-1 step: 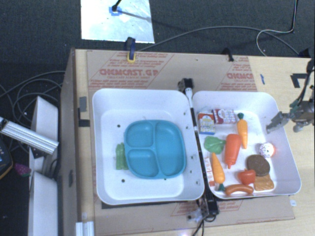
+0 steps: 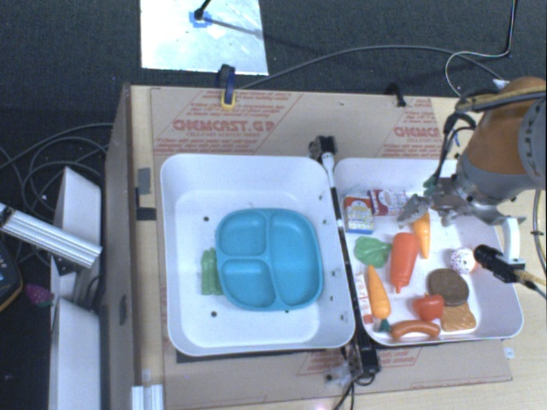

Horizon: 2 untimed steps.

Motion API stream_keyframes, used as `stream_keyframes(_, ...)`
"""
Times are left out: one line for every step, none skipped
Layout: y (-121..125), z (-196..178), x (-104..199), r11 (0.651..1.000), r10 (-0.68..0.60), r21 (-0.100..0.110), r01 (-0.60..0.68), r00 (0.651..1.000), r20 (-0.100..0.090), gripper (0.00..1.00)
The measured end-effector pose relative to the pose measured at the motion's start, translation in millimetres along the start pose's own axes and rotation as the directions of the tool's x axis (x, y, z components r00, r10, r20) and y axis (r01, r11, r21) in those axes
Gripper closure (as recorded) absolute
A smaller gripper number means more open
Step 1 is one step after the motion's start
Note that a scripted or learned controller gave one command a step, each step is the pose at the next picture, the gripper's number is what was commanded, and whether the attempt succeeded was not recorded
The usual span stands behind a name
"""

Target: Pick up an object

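In the right bin [image 2: 513, 319], upper part: claw [image 2: 425, 205], fingers' state impossible to tell, nothing visibly gripped; orange carrot [image 2: 403, 259] lying just below it, long axis running near-vertical in the view, tip toward the near rim; smaller orange piece [image 2: 421, 233] touching its right side; green leaf [image 2: 371, 250] to its left; left bin [image 2: 184, 314] holding blue tray [image 2: 267, 257].

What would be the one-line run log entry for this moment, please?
arm: over right bin | tool: above small orange carrot, nothing seen held | left bin: blue divided plate
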<state>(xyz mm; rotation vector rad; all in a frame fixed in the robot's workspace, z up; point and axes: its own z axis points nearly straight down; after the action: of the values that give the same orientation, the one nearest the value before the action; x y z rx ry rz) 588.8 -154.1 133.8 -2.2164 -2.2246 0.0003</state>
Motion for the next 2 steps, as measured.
stream_keyframes(-57, 49, 25, 1.0, 0.002, -0.003, -0.002, 1.0, 0.001, 0.0)
stream_keyframes(-77, 50, 23, 1.0, 0.002, -0.001, -0.002, 1.0, 0.0, 0.0)
